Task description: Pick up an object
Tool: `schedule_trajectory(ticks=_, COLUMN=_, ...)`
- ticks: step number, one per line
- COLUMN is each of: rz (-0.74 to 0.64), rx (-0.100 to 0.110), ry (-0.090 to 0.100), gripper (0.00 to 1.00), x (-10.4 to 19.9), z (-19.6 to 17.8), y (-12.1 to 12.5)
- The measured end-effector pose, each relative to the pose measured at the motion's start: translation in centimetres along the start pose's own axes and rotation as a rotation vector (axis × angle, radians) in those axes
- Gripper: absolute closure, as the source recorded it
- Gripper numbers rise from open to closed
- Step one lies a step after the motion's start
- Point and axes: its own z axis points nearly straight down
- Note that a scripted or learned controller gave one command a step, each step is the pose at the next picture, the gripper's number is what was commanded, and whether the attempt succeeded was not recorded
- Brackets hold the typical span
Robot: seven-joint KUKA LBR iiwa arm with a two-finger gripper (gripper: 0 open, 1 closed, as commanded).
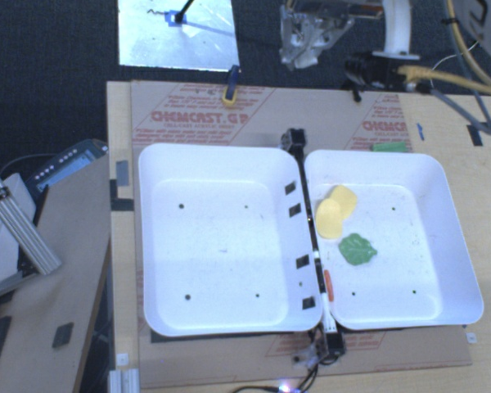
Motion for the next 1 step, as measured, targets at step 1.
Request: schedule_trajectory(ticks=1, rz=-0.020, rx=0.022, ry=0.000, gripper=1.00, x=7.63, z=14.26, y=-7.22)
